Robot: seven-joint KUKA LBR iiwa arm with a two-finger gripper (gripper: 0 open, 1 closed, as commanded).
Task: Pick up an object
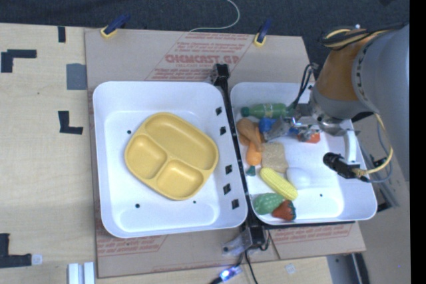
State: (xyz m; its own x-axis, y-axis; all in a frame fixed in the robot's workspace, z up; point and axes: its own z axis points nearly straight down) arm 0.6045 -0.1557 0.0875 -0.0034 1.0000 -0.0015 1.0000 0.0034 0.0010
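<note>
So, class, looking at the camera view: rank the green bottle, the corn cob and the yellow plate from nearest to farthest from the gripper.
1. Green bottle: in the right bin, just left of the gripper.
2. Corn cob: same bin, lower down towards its front.
3. Yellow plate: across the divider, in the left bin.

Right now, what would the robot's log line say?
gripper: low in right bin | grasp: unclear | yellow tray: left bin

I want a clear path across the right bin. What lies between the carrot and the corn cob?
In the camera view, a tan slice of bread lies between the carrot and the corn cob, close to both.
</note>
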